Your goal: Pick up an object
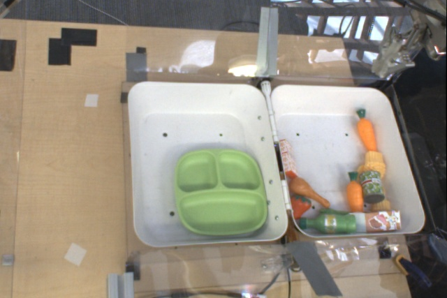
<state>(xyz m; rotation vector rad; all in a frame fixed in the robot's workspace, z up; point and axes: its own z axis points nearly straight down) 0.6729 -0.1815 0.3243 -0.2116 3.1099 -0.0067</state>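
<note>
— Fingers (391, 59) at top right, past the right bin's (328, 108) far corner: spread or pressed together, I cannot tell (too blurred).

— And the objects?

— Right bin: a carrot (366, 130) by the right wall, a smaller carrot (355, 195) below it, a green bottle (334, 222) along the near wall. Left bin (154, 122): a green tray (221, 190).

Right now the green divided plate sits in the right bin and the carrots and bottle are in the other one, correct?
Not quite. The camera view shows the green divided plate in the left bin, not the right. The toy carrots and the green bottle are in the other one, the right bin.
</note>
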